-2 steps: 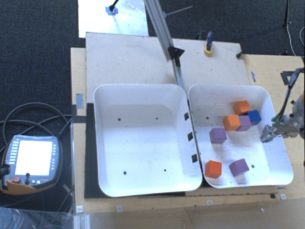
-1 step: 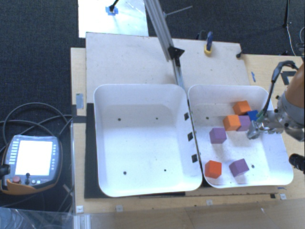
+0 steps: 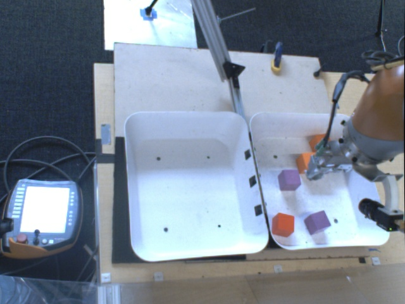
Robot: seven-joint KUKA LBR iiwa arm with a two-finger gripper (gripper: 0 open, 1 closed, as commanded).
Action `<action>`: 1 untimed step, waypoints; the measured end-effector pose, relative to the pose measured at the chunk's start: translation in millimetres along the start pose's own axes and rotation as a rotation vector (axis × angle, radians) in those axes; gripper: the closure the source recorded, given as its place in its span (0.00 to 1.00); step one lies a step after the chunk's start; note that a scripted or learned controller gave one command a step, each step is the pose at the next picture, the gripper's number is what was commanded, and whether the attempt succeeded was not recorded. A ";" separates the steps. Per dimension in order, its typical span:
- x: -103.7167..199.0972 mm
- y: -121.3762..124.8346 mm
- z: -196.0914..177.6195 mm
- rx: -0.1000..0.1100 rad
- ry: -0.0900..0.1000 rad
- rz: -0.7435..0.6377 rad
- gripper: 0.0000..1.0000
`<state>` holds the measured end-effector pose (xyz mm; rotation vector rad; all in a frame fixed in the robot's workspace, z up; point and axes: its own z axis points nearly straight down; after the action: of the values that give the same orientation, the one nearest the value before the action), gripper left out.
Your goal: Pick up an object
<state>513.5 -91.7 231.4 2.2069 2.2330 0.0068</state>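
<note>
At the far left of the bench, well away from the right bin, a teach pendant with a pale screen lies on the dark floor, its cables looped behind it. Next comes the left bin, touching the right bin along their shared rim. A slanted metal pole comes down from the top and ends at the rear of that shared rim.

Inside the right bin, an orange cube sits at the front left corner, with a purple cube behind it near the middle. Another purple cube lies just to the right of the orange one. Toward the rear of the bin, two more orange blocks (partly hidden by the arm) sit close together. The gripper hangs low in the bin right against the nearer block; how its fingers are set cannot be made out.
</note>
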 end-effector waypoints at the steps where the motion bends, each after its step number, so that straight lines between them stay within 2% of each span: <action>1: 51.3 4.4 7.1 0.002 0.001 0.001 1.00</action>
<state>517.3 -40.3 224.5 2.2096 2.2336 0.0053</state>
